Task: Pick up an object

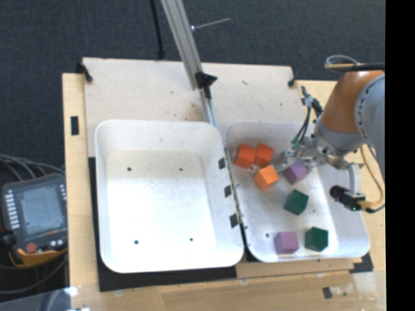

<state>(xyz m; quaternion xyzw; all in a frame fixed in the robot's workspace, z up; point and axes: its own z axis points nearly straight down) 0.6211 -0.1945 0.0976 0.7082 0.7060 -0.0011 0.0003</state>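
- A pale wooden bench [74, 173] is sitting on dark carpet, bearing two shallow white bins with rounded corners; a grey handheld pendant [35, 212] is lying at the lower left
- The right bin [353, 238] is holding matte cubes: three orange blocks [256, 162] clustered at upper centre, two green blocks [297, 201], one purple block [286, 241] near the lower rim
- The arm [347, 112] is reaching in from the right, wrist angled down-left
- The gripper [297, 161] is hovering just at another purple cube [297, 172]; I cannot tell how its fingers stand

The arm [353, 112] is cut off on its right side; its wrist hides part of the right bin's [343, 238] far rim.
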